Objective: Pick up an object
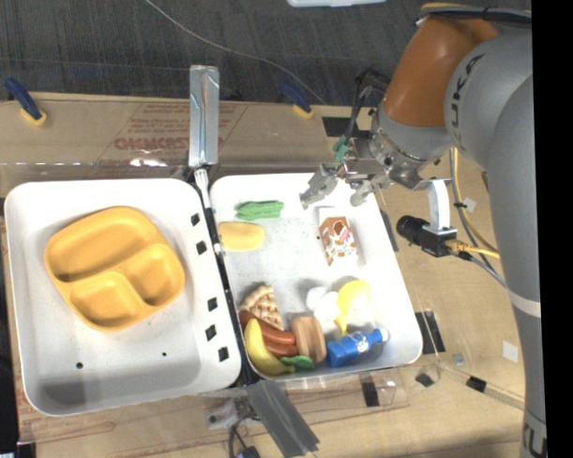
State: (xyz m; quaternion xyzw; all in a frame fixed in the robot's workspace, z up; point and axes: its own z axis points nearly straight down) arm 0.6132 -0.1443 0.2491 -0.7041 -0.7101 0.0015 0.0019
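This is a robotics lab or test cell, not a home or kitchen. An industrial grey arm (489, 122) with an orange band reaches in from the right over a wooden table (461, 396) where two shallow white bins, the left bin (29, 373) and the right bin (402, 313), sit side by side on a sheet of cardboard (151, 125) held by blue clamps (24, 99), with loose cables (475, 250) trailing at the right edge. The goods are toys: a yellow divided tray (114, 265) in the left bin and plastic play food (290, 338) heaped at the near side of the right bin, all above dark carpet (92, 42) at the far side.
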